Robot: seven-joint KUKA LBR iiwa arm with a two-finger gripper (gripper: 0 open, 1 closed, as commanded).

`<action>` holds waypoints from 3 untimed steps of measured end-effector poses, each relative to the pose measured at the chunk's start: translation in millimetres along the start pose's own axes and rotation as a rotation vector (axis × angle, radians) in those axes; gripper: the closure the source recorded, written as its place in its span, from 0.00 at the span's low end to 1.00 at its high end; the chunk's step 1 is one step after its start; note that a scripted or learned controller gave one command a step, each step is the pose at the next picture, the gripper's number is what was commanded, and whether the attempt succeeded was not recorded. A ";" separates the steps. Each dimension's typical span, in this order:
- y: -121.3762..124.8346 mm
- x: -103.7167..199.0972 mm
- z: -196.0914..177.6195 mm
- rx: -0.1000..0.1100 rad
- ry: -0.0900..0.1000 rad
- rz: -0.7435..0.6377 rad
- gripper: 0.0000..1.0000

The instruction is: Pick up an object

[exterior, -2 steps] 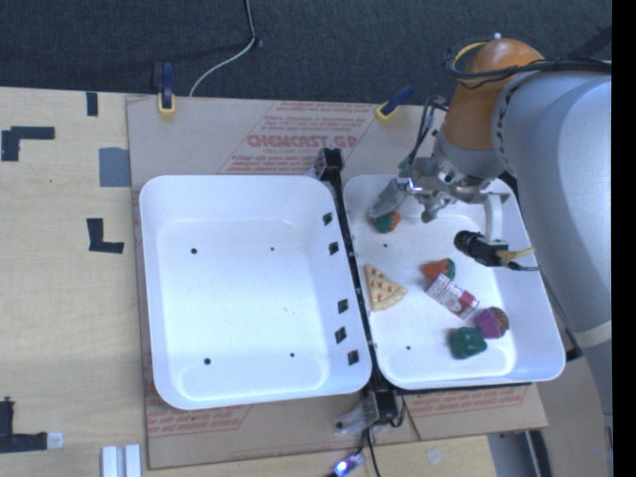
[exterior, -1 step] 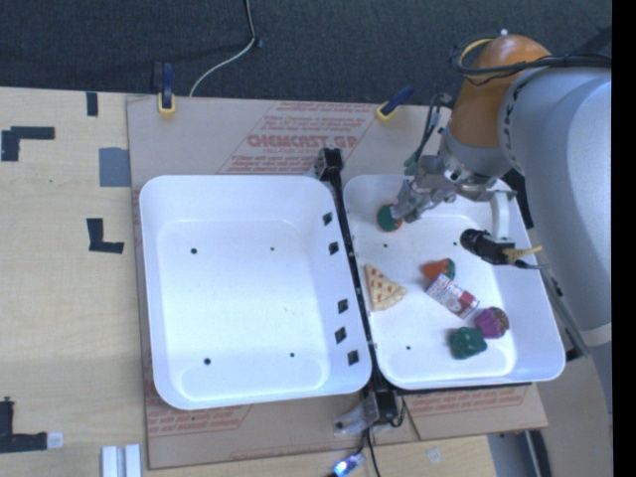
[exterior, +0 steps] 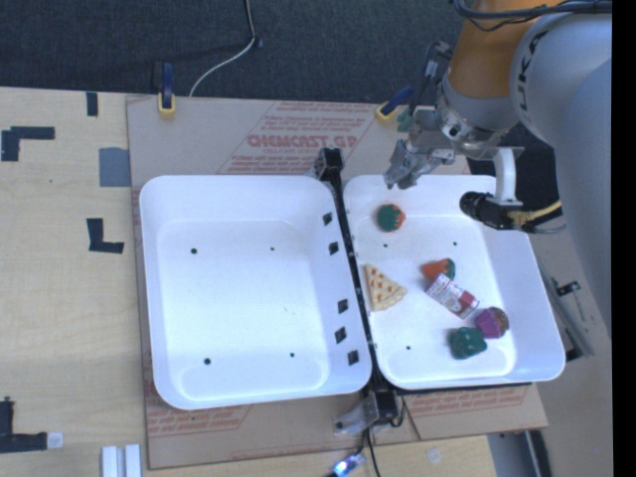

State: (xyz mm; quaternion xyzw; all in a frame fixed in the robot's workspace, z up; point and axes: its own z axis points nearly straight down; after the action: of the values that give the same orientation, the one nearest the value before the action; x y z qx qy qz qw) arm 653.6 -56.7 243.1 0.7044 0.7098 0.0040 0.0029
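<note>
Approach is the step in hand, as I judge it: the gripper [exterior: 402, 177] hangs over the far edge of the right bin [exterior: 517, 266], with nothing between its tips, and no object is lifted yet. Whether its tips stand apart or together I cannot tell; they blur into one dark point against the white rim.

All the candidates lie in the right bin. Nearest the gripper is a small round toy, green with a red patch [exterior: 390, 217], just beside and below the tips. Further toward the near side sit a pizza-slice toy [exterior: 382, 288] close to the divider between the bins, an orange-and-green piece [exterior: 437, 268], and a small red-and-white bottle [exterior: 452, 295] lying on its side and touching that orange piece. At the near right corner rest a purple piece [exterior: 491, 321] and a dark green lump [exterior: 466, 343], touching or almost so. The left bin [exterior: 238, 286] holds nothing to grasp.

The round toy looks the likeliest target. The next move calls for a short shift toward the near side to centre over it, then a straight descent with the tips straddling it. Being rounded, it may roll or squirt out if the closing is off-centre.
</note>
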 end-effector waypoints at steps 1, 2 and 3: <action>18.6 45.8 -127.1 -0.006 -0.001 0.000 1.00; -12.3 135.5 -148.1 0.008 0.002 -0.003 1.00; 19.0 224.1 -204.8 0.004 0.002 -0.003 1.00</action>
State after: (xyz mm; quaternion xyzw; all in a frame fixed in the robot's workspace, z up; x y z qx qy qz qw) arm 668.9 167.2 448.4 0.7035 0.7107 0.0032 0.0010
